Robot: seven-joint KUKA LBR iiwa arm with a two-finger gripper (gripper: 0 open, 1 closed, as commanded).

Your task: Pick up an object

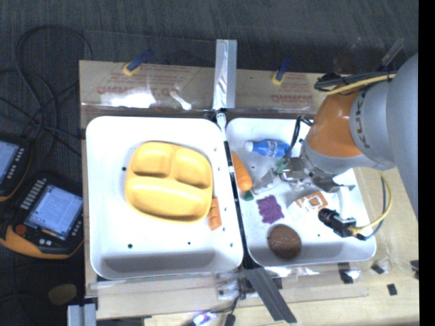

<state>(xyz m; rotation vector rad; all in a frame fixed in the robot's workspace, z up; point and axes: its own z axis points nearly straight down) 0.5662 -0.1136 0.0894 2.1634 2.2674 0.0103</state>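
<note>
Two shallow white bins are seen side by side on the desk (92,87). The left bin (109,250) is largely taken up by a yellow sectioned tray (168,180), turned upside down, with a small orange piece (215,214) lying just beside its right edge.

In the right bin (353,253) several loose things are found: an orange carrot-shaped toy (241,173) along the left wall, a blue and white bottle (266,147) lying on its side toward the far end, a purple bunch of grapes (270,209) near the middle, a brown ball (284,241) at the near side, and a small white and orange packet (312,202) to the right of the grapes.

The arm (340,131) is reached in from the right, and the tool (285,170) is lowered into the right bin between the bottle and the grapes. Whether the tool is wide or narrow cannot be told, and nothing is seen to be held by it.
</note>
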